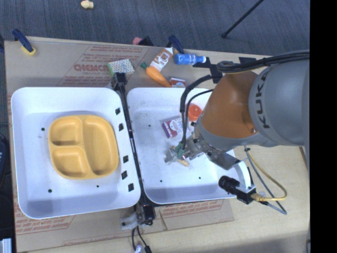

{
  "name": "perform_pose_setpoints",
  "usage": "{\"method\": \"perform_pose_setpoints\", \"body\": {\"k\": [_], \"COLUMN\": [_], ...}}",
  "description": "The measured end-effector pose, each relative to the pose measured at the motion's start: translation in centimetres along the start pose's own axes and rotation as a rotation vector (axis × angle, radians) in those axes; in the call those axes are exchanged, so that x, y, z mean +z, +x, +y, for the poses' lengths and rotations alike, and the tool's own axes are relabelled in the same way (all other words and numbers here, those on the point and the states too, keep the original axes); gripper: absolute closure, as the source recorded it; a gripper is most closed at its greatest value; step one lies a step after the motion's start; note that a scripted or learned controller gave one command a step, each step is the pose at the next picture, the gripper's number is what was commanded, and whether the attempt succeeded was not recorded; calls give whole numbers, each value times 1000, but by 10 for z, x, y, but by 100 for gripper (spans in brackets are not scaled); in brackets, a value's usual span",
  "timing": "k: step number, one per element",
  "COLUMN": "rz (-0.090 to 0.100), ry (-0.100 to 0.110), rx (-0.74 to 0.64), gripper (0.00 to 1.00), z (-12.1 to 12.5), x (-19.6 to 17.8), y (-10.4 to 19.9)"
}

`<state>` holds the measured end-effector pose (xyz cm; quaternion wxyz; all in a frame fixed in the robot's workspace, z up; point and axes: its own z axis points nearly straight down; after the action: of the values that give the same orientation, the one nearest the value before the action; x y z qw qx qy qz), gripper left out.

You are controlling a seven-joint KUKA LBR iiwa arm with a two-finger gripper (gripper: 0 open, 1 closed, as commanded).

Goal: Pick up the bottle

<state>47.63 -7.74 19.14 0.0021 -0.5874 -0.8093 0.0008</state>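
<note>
My end effector (181,153) hangs low over the middle of the right bin (152,188), w/ my wrist and orange band blocking most of it, so I can't tell if it's open or closed. Right under the tip sits a small jumble of bits (176,157), greenish w/ a yellow-orange end; too small to name, and I can't tell if I'm touching it. Just above that lies a dark red packet (171,126), and beside it a red-orange round thing (195,111) peeks out from behind my arm. The left bin (21,141) carries a yellow divided tray (83,145). The bottle (160,60), white w/ an orange-red label, as best I can judge, lies on the table behind the right bin, outside it, near an orange carrot-like piece (157,76) and a blue bottle-like item (188,59); which one the task means isn't certain. Step in hand, imo: a reach/descend in the right bin, well apart from either bottle candidate. Next move prob calls for lifting clear, shifting toward the far table edge, lining up across the bottle's body, then closing.
</note>
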Motion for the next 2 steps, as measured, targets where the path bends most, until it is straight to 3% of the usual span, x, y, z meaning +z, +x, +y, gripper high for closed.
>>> {"method": "perform_pose_setpoints", "body": {"k": [1, 2], "rz": [1, -3], "ry": [2, -2], "rx": [-182, -403], "gripper": [100, 100], "z": [20, 34], "x": [-4, -75], "y": [61, 104]}}
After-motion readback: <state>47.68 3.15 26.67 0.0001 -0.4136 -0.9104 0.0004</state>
